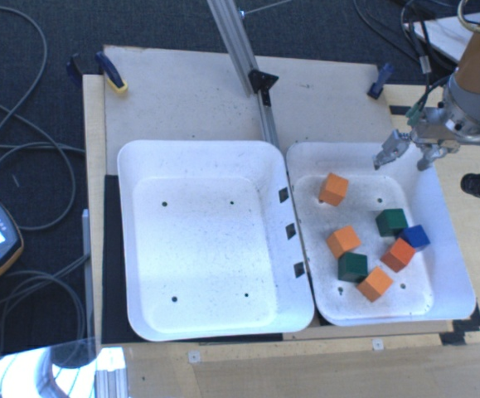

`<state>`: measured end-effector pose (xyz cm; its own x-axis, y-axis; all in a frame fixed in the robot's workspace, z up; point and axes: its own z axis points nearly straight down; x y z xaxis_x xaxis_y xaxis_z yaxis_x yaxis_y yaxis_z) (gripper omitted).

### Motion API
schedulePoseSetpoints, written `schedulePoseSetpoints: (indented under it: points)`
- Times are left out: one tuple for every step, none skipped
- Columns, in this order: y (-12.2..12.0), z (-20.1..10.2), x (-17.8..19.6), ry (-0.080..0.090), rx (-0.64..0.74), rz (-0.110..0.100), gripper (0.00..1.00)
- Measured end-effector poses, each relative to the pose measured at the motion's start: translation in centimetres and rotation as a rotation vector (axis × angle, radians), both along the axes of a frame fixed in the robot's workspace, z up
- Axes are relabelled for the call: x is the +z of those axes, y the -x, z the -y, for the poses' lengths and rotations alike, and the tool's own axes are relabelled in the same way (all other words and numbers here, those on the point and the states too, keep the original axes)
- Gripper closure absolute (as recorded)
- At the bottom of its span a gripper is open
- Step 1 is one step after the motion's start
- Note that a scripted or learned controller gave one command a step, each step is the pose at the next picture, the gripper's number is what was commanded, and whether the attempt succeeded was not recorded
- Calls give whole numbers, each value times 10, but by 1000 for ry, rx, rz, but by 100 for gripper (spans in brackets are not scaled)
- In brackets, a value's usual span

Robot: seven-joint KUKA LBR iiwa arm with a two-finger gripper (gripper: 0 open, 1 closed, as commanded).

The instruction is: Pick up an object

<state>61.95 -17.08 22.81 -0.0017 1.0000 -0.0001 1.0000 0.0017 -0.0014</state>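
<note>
- camera view: claw [406, 152] hovering over upper right corner of right bin [443, 214], fingers spread open, nothing between them
- seven blocks lying in right bin, all loose
- nearest target probably the orange block [333, 188], sitting alone down and to the left of claw, clear of the rest
- green block [391, 221] and blue block [415, 236] almost straight below claw, touching each other, harder to get at
- remaining blocks clustered near bottom of bin, further off
- left bin [140, 222] not relevant to next move
</note>
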Motion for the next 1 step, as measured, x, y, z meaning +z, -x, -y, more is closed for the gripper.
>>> schedulePoseSetpoints:
  points:
    - [6,-10,89,2,1,12,0]
